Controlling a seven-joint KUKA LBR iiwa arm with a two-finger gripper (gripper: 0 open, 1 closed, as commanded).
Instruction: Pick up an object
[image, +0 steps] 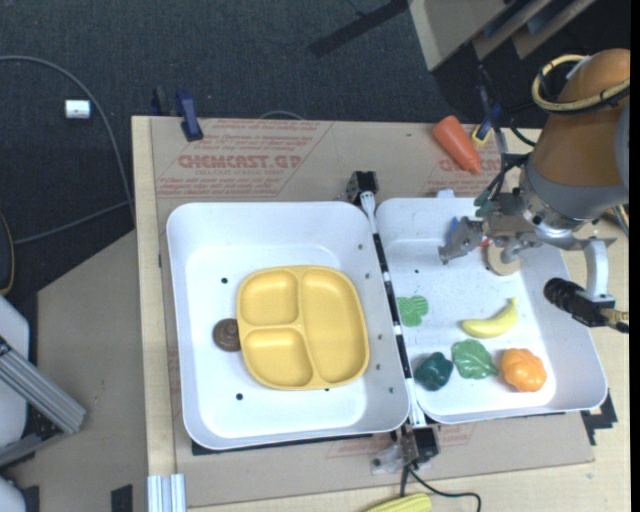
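Observation:
My gripper hangs over the back part of the right bin, its two grey fingers spread apart and open. A tan round object lies in the bin right by the right finger, not clearly between the two. Nearer the front of this bin lie a yellow banana, an orange fruit, a green leafy piece, a dark green object and a small light green item.
The left bin holds a yellow divided plate with a brown round object at its left edge. An orange carrot-shaped thing lies on the cardboard behind the right bin. A black clip sits where the bins meet.

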